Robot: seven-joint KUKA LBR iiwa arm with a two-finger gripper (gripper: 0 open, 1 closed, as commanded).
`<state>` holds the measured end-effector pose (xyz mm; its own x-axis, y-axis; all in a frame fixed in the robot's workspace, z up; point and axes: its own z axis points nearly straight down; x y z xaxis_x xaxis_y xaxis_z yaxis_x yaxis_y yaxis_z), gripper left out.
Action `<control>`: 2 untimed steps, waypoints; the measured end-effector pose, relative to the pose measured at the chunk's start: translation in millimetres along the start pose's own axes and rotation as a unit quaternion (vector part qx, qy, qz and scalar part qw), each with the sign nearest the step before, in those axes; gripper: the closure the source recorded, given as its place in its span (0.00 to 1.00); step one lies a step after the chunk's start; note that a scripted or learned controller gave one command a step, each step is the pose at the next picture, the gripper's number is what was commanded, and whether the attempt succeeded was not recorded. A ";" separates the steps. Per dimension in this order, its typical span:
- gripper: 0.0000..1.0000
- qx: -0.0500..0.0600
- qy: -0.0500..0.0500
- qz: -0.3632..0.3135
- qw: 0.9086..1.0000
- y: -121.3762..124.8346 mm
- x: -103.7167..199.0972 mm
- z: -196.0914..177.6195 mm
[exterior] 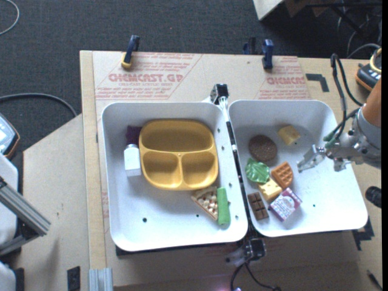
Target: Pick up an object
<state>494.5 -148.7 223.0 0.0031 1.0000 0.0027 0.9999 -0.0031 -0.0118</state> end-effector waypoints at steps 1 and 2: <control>0.00 -0.006 -0.001 -0.002 1.000 2.6 0.1 -5.4; 0.00 -0.002 0.000 -0.001 1.000 2.4 -3.0 38.0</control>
<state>496.4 -151.6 185.0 0.0007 1.0000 0.0028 1.0000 -0.0006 -0.0070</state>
